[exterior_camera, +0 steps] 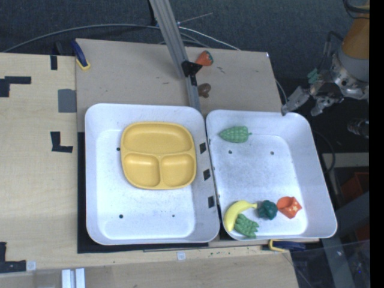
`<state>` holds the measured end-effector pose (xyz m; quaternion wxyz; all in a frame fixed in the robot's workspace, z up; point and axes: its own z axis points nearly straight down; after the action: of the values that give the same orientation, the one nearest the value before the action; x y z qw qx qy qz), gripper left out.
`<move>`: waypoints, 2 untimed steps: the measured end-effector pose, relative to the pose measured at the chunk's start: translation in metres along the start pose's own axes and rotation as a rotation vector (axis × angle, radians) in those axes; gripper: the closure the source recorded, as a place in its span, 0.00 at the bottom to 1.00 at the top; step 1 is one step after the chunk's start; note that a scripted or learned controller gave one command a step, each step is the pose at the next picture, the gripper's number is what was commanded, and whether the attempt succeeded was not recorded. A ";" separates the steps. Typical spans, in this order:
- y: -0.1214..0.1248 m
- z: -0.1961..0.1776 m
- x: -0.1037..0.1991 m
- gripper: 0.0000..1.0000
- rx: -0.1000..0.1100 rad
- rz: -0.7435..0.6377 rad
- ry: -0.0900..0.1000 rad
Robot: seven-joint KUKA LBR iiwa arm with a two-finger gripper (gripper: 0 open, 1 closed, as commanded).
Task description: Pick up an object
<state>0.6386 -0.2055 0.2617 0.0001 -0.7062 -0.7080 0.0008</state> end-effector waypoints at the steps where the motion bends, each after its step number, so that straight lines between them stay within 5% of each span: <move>1: 0.000 0.000 0.000 0.00 0.000 0.000 -0.001; 2: -0.002 0.044 0.001 0.00 0.004 0.001 0.000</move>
<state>0.6366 -0.2047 0.2181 0.0016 -0.7065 -0.7077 0.0021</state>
